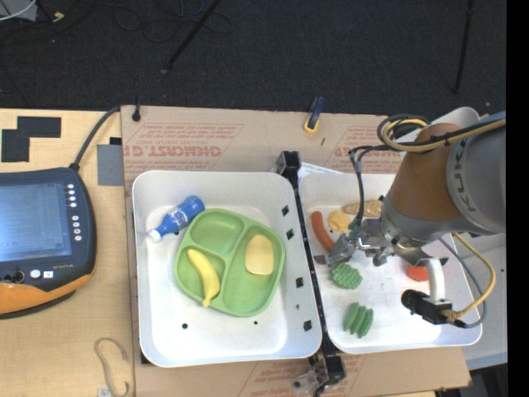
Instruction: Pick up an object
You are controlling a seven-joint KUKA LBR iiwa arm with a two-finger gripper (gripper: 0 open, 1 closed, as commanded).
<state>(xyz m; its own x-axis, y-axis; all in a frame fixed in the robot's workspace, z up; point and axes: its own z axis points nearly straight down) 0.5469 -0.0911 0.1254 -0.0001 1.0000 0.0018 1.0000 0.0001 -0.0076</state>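
My gripper (354, 252) hangs low in the right bin (388, 343), near its left side. Just below it lies a round, knobbly green piece (348, 278), close to or touching the gripper's tip. A red sausage (321, 229) lies just left of the gripper, and a pale yellow piece (340, 221) sits behind it. A ribbed green piece (359, 319) rests toward the bin's front. A red piece (417, 272) peeks out under the arm on the right. The arm hides part of the bin's back.
The left bin (147, 246) holds a green divided plate (223, 231) with a banana (204, 276) and a yellow slice (259, 255), plus a blue bottle (177, 217) at its back left. A tablet-like pendant (41, 234) lies left of the bins.
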